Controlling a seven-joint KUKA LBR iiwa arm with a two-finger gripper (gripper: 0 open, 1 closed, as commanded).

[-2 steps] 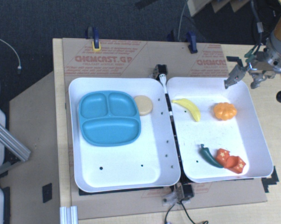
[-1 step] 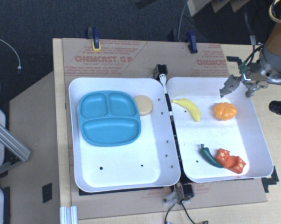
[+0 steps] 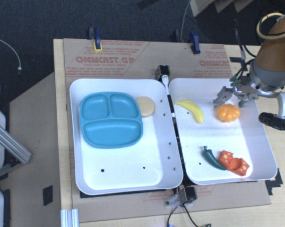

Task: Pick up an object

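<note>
Two shallow white plastic bins sit side by side on the cardboard-topped desk (image 3: 133, 56), and the small orange pumpkin-shaped toy (image 3: 227, 112) in the right bin (image 3: 255, 145) serves as the landmark here. The grey metal gripper (image 3: 233, 94) hangs just above and beside the pumpkin's upper edge; its fingers (image 3: 222, 97) are spread apart, one to the pumpkin's upper left and the other to its upper right, with nothing clamped between them. The pumpkin lies on the bin floor just below the gap between the fingers, very close to them; whether it touches them cannot be told. Left of the pumpkin, near it, lies a yellow plastic banana (image 3: 191, 110). Below the pumpkin, well apart, a red plastic pepper piece (image 3: 233, 162) lies against a dark green curved vegetable toy (image 3: 211, 157). Far to the pumpkin's left, in the left bin (image 3: 128, 174), rests a blue divided plastic plate (image 3: 112, 119) with a round cream-coloured disc (image 3: 146, 106) touching its right rim.
</note>
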